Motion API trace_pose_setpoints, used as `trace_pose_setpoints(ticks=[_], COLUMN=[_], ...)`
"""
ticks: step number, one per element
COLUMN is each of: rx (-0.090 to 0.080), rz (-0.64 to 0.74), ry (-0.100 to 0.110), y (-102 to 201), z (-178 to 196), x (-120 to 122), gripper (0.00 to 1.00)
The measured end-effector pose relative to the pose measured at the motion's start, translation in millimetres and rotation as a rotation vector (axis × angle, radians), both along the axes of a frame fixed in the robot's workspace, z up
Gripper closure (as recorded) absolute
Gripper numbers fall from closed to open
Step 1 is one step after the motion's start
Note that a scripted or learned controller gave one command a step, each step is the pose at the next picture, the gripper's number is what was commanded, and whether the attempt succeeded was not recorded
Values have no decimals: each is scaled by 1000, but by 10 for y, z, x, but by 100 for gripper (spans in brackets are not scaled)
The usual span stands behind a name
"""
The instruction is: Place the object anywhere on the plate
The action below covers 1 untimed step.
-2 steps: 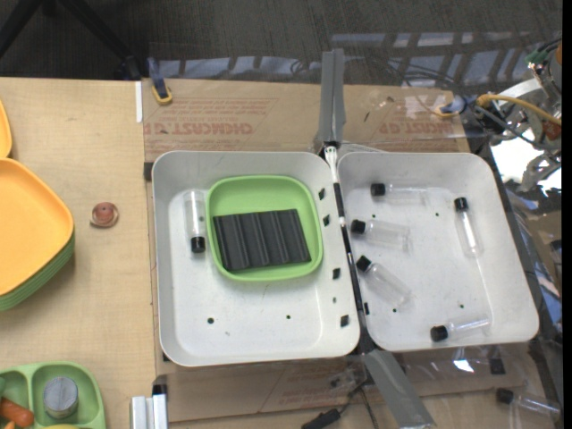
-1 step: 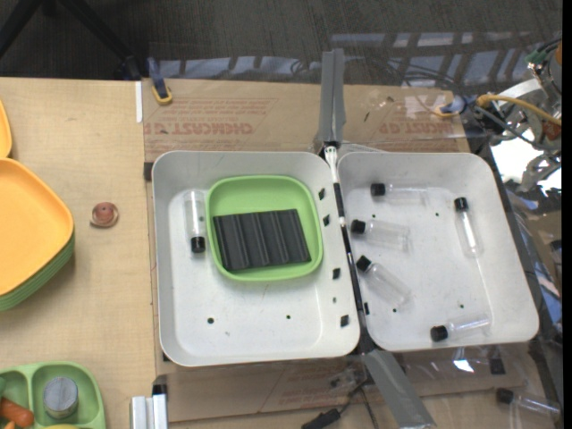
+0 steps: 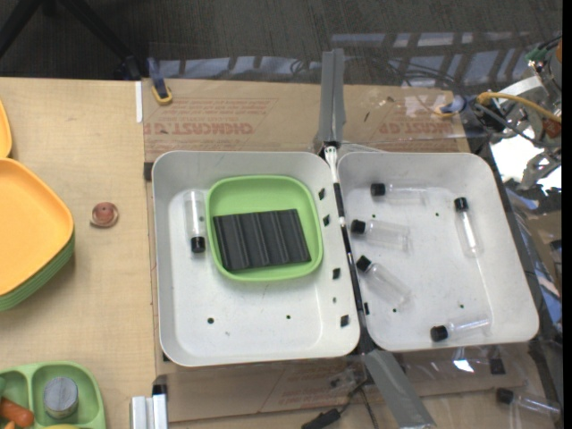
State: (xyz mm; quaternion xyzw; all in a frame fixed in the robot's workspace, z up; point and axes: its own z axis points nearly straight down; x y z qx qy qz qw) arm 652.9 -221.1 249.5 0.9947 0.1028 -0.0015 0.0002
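Green divided tray (image 3: 45, 391) sits at the bottom-left corner, w/ a grey round piece (image 3: 60, 396) in one compartment. At the right edge, upper part, arm hardware w/ yellow cables (image 3: 527, 105) hangs just outside the right bin (image 3: 500, 266); gripper state can't be told from this view. Right bin has 5 clear vials w/ black caps, all lying flat & apart: one near the top (image 3: 402, 191), one by the right wall (image 3: 466, 229), two near the left wall (image 3: 384, 235) (image 3: 386, 282), one at the bottom-right (image 3: 463, 328). Left bin (image 3: 250, 329) holds the green plate (image 3: 259, 195) in its upper half; a dark ribbed block (image 3: 264, 239) lies flat on the plate. A 6th vial (image 3: 195, 217) lies just beside the plate's left rim, on the bin floor, cap toward the cam. Cardboard (image 3: 223, 119) lies under both bins. Further left on the wooden bench: small reddish disc (image 3: 105, 214) & stacked orange plates (image 3: 27, 231).
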Motion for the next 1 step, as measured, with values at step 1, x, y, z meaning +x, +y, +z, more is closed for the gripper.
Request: trace_pose_setpoints(ticks=[1], rx=[1], rz=[-3], ry=[0], y=[-5], z=[59], x=[-27], gripper=[0])
